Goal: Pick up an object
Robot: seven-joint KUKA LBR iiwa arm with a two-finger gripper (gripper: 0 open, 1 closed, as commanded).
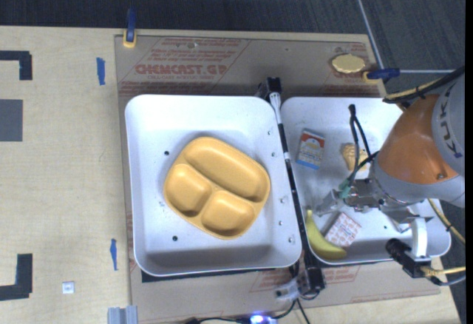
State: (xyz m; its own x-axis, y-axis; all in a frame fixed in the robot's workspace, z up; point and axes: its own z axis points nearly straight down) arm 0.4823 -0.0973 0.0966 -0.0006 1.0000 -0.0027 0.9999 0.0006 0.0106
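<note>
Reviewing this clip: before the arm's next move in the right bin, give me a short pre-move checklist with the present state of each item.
1. Tool is over the right bin: ok.
2. Graspable things lie near it, a banana and a small red-and-white packet: ok.
3. Something sits between the tool's fingers: cannot tell.
4. Small carton lies apart from the tool: ok.
5. Yellow compartment tray rests in the left bin, away from the arm: ok.
</note>
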